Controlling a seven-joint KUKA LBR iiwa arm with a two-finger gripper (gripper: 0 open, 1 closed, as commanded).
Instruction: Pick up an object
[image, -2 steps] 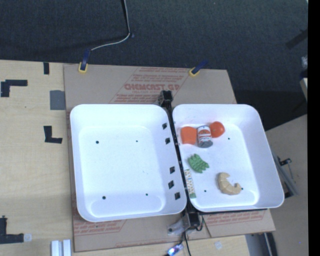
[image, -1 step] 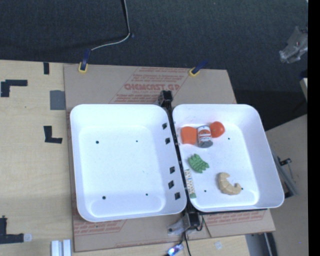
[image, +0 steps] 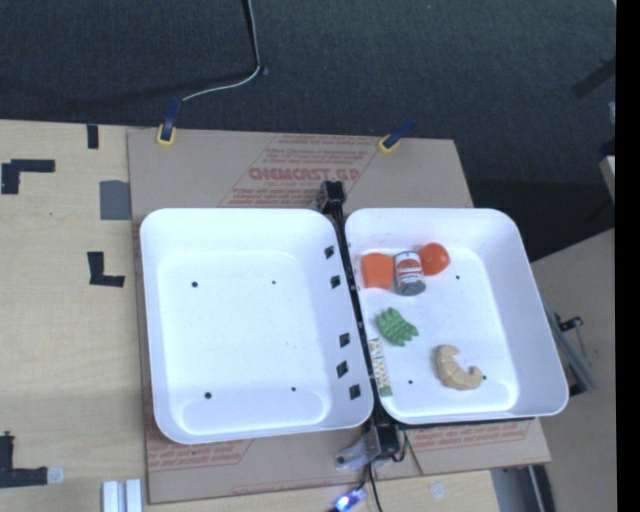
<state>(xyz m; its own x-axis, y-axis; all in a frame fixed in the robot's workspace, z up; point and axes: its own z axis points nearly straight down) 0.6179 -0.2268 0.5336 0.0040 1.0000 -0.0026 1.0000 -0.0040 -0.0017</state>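
Two shallow white plastic bins are sitting side by side on a brown cardboard sheet (image: 300, 170); the left bin (image: 240, 325) is lying beside the right bin (image: 500, 300), their inner rims touching along a clipped seam. All candidate objects are resting in the right bin, clustered toward its seam side. Largest, a curved tan pastry-like piece (image: 457, 368) is lying near the front, well apart from the rest, its arc opening toward the front-right corner. Next, an orange cylindrical block (image: 375, 270) is lying at the back, touching a small labelled metal can (image: 409, 273), which is tipped on its side; a round red-orange ball (image: 433, 258) is sitting against the can's far side. These three are forming a row running roughly left to right. A small green leafy toy (image: 396, 327) is lying between that row and the tan piece. Jaw state: cannot tell. Judging from the layout, the tan piece is offering the freest approach, being nearest the arm's side and standing clear of neighbours.
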